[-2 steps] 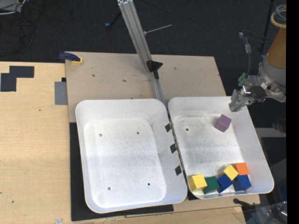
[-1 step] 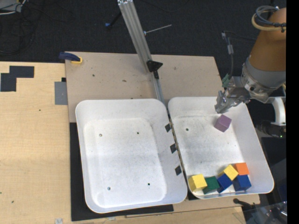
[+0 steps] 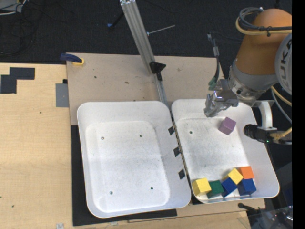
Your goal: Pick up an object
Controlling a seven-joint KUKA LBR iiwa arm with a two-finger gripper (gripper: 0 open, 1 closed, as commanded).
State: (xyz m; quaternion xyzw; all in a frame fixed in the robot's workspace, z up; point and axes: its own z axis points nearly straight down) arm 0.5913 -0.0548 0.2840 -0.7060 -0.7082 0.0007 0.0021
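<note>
A purple cube (image 3: 228,126) lies in the upper part of the right bin (image 3: 209,147). Several cubes huddle in that bin's near right corner: a yellow one (image 3: 201,185), a green one (image 3: 215,189), a second yellow one (image 3: 235,176), a blue one (image 3: 229,186), an orange one (image 3: 247,172) and a dark blue one (image 3: 247,187). My gripper (image 3: 213,109) hangs over the bin's far edge, just up and left of the purple cube and apart from it. Nothing shows between its fingers.
The left bin (image 3: 126,156) sits beside the right one, with black clips (image 3: 175,151) along their shared edge. A slanted aluminium rail (image 3: 141,39) rises behind the bins. A black cylindrical part (image 3: 255,132) juts in by the right bin's right rim.
</note>
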